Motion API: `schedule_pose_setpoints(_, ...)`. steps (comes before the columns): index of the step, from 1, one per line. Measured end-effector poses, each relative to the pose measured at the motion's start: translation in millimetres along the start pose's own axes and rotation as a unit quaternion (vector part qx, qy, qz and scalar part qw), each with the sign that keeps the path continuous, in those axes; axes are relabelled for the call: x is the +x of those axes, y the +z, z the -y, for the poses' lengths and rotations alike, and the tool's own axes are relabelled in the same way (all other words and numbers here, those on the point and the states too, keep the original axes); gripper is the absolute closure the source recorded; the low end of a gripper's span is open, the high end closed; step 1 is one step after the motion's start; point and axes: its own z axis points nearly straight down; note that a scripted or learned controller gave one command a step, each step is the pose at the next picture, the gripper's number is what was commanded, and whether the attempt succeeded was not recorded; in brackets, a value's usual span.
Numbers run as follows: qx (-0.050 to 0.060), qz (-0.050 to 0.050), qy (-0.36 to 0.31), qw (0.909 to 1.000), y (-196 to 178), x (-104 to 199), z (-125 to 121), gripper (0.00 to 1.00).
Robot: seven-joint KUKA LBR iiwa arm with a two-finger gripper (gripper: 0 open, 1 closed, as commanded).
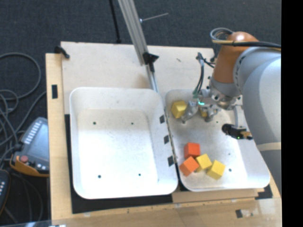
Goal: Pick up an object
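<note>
The grey KUKA arm with its orange band (pixel 227 63) reaches over the right shallow white plastic bin (pixel 251 174). Its 2-finger gripper (pixel 199 112) hangs low at the bin's far end, jaws spread apart with nothing between them. A yellow block (pixel 179 109) lies just beside the left finger. Near the front sit 4 cubes: 2 orange cubes (pixel 191 157) and 2 yellow cubes (pixel 210 166).

Even, diffuse overhead illumination is recorded; the white bins (pixel 118 141) are rendered bright, close to washed out along their rims, while the dark floor (pixel 47 13) is left dim. Short soft shadows are cast beneath the coloured blocks (pixel 201 163). Overall focus is slightly soft and fine detail is smeared by compression.
</note>
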Motion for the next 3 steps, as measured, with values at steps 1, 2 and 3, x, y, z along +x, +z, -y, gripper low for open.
schedule_pose_setpoints(1,0.001,0.001,0.000,1.0000,-10.4,-1.5,1.2,1.00)
schedule_pose_setpoints(2,0.002,0.002,-0.002,1.0000,-10.4,-1.9,1.2,0.00)
schedule_pose_setpoints(3,0.001,0.003,-0.004,1.0000,-22.0,-3.1,1.7,1.00)
